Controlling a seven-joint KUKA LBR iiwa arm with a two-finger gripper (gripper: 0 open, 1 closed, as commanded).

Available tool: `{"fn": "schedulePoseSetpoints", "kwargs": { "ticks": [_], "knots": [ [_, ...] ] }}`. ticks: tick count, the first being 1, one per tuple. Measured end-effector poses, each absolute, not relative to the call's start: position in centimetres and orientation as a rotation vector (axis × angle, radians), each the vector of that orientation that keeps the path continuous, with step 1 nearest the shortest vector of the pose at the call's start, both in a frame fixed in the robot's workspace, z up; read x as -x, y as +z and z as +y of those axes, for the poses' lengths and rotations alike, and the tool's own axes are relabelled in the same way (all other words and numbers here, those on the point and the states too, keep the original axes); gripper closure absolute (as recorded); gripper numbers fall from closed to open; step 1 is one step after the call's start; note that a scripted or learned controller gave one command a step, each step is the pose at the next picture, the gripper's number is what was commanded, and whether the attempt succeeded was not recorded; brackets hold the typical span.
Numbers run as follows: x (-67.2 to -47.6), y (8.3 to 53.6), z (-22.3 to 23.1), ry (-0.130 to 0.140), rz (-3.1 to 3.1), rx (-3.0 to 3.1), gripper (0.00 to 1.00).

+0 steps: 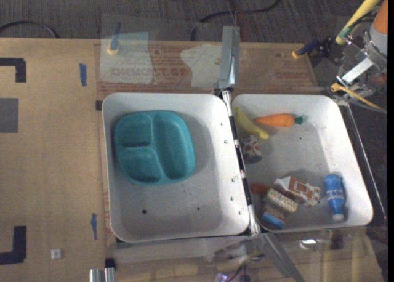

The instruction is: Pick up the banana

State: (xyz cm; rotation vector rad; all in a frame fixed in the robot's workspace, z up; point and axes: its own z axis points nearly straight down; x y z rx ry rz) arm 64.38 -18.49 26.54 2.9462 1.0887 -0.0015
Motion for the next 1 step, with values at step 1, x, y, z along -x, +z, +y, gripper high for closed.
{"fn": "schedulePoseSetpoints", "kwargs": {
  "ticks": [1],
  "knots": [
    [-64.55,32.14,-16.38,-0.001,0.49,-3.103,1.0]
  ]
}}
